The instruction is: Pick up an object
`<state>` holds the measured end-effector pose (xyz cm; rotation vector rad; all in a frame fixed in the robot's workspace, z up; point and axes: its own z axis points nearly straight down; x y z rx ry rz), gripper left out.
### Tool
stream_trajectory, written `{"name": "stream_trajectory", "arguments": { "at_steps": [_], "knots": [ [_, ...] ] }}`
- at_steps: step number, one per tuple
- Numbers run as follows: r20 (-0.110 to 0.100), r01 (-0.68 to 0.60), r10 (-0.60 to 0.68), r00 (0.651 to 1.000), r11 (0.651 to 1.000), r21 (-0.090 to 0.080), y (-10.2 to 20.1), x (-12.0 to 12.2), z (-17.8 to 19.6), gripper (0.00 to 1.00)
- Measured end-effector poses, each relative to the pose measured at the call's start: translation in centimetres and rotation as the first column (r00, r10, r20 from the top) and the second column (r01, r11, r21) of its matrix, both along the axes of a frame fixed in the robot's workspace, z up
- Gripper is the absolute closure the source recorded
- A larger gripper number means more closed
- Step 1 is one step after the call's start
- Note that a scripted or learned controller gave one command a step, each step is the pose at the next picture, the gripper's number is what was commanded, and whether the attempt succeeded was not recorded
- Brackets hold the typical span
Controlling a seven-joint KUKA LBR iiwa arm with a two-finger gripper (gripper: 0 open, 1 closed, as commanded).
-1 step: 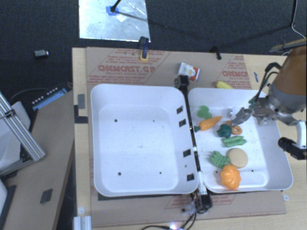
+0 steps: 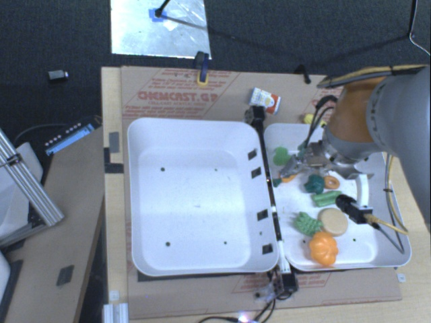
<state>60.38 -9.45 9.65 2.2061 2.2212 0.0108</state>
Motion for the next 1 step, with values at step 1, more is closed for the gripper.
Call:
{"name": "stream_trajectory", "arguments": {
  "at_steps": [1],
  "knots": [
    [-0.004, 0.000, 0.000, 1.000, 1.000, 0.003, 0.83, 4.80, -1.02, 0.00]
  ]
}}
